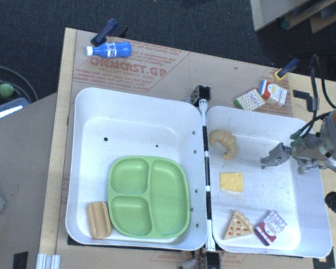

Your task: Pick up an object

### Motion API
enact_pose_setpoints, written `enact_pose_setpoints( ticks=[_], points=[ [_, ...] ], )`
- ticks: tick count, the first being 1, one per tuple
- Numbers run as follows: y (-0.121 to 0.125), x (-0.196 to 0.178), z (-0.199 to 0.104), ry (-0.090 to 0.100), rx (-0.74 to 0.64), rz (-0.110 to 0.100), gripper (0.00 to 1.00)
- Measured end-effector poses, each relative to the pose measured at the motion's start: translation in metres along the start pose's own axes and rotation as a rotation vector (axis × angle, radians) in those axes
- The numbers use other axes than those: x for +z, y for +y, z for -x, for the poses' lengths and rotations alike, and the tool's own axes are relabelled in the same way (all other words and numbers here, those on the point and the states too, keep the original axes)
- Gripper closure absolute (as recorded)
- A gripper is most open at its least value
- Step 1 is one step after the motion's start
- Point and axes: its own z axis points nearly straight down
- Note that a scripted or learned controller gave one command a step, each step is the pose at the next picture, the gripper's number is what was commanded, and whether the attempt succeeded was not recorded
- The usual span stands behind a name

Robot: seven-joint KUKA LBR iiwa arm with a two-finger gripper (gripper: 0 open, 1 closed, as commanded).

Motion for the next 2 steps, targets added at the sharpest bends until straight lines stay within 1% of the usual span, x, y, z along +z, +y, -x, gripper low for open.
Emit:
enact_pose_setpoints(
  ticks=[1,2],
  points=[
    [0.002,0.056,-0.05,0.001,-0.001,-0.002,0.0],
    [0.016,0.118,-0.046,0.0,0.001,-0.003,0.0]
  ],
)
